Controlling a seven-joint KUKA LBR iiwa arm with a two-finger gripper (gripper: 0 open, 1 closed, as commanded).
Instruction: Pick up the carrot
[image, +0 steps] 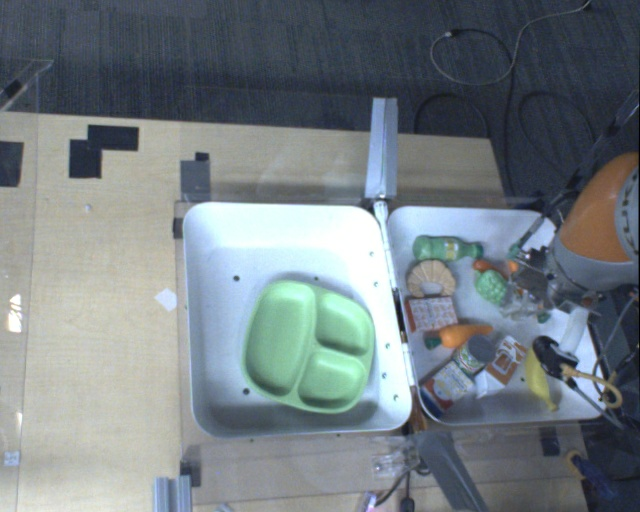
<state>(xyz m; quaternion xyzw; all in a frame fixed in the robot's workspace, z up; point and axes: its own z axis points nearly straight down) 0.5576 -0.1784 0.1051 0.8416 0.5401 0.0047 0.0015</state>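
Right, two white bins side by side on the bench, and the left bin (210, 300) carries a green divided plate (308, 345), three compartments, sitting toward its near-right part with bare white floor along the far and left sides. Over in the right bin (400, 230) it's crowded: a green bottle (447, 248) lying on its side near the far wall, a round tan ridged piece (431, 277) just below it, a small printed card (432, 314) under that. And there's the carrot (461, 335), orange body with a green top at its left end, lying nearly level in the middle of the bin, just beside the card's lower edge and touching or very close to a grey disc (481, 349) on its near side. A yellow banana (540, 382) lies toward the near-right corner, small packets (452, 381) toward the near-left. The gripper (528, 285) hangs at the right side of this bin, low over a green knobbly item (490, 287), well right of the carrot; whether its claw is spread or pressed together I cannot tell, too much clutter there. Open floor in this bin is scarce, mostly a strip along the far wall and the far-right corner.
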